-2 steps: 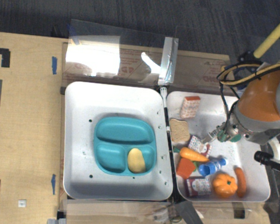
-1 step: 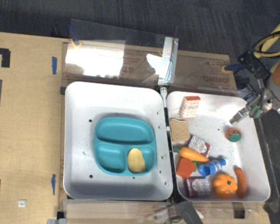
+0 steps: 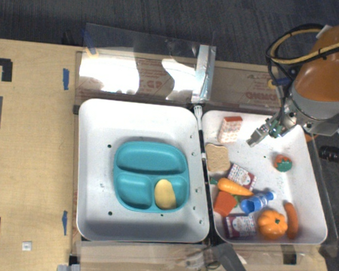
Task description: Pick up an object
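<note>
Claw (image 3: 257, 136) above right bin (image 3: 319, 199), state cannot tell, nothing visibly gripped. Toy carrot (image 3: 234, 188), pumpkin (image 3: 271, 223), bottle (image 3: 256, 201) packed close: risk of glancing, grabbing two.

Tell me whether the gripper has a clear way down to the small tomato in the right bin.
Probably yes. The gripper hangs over the right bin, and the tomato lies alone on bare bin floor just beside it, with nothing stacked on it or crowding it.
</note>
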`<state>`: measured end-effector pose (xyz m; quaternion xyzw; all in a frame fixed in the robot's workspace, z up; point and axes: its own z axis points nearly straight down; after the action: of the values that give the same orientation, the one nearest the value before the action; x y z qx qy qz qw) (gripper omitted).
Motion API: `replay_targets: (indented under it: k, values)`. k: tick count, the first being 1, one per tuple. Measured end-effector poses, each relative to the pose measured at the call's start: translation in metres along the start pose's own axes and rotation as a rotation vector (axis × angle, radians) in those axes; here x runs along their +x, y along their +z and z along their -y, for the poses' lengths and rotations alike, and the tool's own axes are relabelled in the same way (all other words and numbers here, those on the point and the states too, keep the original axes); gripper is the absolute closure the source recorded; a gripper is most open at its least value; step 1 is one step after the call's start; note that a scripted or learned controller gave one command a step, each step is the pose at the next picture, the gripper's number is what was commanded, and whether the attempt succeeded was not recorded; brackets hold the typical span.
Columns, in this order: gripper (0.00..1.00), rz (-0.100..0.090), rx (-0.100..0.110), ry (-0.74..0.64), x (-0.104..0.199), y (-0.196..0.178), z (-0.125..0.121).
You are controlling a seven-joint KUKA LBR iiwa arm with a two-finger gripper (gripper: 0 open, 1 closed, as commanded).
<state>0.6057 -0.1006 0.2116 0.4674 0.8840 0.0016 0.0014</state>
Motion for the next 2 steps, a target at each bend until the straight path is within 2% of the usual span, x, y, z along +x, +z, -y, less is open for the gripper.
replay_targets:
  k: [1,2]
  values:
    - [0.00,0.000,0.002,0.003,-0.001,0.001,0.002]
    - [0.00,-0.004,0.008,-0.036,0.013,0.089,0.074]
